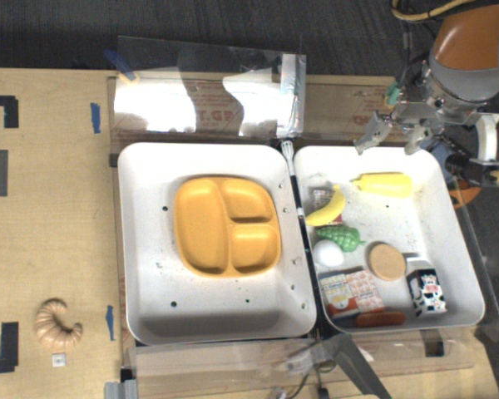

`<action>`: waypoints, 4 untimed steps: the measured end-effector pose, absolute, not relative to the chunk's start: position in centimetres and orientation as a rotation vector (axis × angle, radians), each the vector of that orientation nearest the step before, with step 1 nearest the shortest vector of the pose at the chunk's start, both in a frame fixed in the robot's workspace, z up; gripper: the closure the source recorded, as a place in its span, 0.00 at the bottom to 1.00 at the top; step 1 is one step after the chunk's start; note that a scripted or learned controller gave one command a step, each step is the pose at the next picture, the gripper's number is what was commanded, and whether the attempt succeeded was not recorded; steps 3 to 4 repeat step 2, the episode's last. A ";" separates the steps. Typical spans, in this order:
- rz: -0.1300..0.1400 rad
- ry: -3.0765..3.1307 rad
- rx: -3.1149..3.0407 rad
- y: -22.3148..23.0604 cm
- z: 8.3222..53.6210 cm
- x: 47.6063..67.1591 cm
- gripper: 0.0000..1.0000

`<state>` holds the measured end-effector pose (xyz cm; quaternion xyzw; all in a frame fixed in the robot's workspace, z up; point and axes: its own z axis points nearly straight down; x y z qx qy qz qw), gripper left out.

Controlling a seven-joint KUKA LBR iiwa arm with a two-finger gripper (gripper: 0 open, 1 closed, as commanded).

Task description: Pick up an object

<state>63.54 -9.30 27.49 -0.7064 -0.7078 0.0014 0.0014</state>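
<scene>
At the upper right of the frame the gripper [392,136] hangs with its fingers spread wide, holding nothing, over the far rim of the right bin [459,248]. Below it crowd a yellow block [383,184], banana [327,210], green toy [339,238], white ball [328,255], brown disc [387,262] and small cartons [353,291]. The left bin [141,223] carries a yellow divided plate [227,224].

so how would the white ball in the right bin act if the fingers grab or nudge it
The white ball looks round and smooth, so it would probably roll if nudged and might slip from a pinch. The green toy and box beside it may stop it.

Print shows on the flat packet [350,290] and small carton [425,292], too blurred to read
</scene>
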 end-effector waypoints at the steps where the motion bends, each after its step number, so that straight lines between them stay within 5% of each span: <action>1: 0.011 -2.291 -2.139 -16.6 19.6 61.5 0.00; 2: 0.000 -2.188 -2.254 -14.0 9.9 63.6 0.00; 4: 0.000 -2.188 -2.254 -14.0 9.9 63.6 0.00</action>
